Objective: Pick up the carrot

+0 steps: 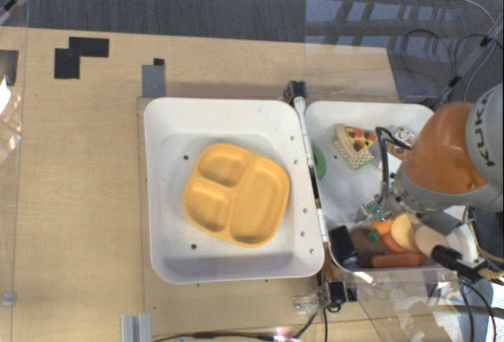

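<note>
The carrot, a small orange piece with a green tip, lies among other toy foods near the front of the right bin. My gripper hangs low under the grey wrist and orange band, just above and to the left of the carrot. The arm's body hides the right part of the bin and much of the gripper.
Around the carrot lie a red sausage, a brown piece, a pale round slice and a black block. A pizza slice sits at the back. The left bin holds a yellow divided plate.
</note>
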Controlling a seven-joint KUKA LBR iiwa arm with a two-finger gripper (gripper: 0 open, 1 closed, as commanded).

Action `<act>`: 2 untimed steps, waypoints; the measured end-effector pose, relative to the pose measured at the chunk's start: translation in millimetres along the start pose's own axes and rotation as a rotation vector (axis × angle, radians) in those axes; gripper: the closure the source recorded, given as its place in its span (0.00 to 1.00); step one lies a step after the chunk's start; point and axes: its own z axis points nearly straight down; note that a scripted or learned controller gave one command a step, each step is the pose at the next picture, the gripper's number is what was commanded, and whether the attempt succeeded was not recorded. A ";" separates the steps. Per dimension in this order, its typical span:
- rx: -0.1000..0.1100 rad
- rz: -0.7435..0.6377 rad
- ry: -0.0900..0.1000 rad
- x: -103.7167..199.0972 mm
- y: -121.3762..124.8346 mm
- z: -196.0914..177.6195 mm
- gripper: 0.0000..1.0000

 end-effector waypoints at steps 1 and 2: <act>-0.008 -0.006 -0.006 -0.9 3.9 -11.5 1.00; 0.000 -0.080 -0.002 -46.9 -18.4 0.2 1.00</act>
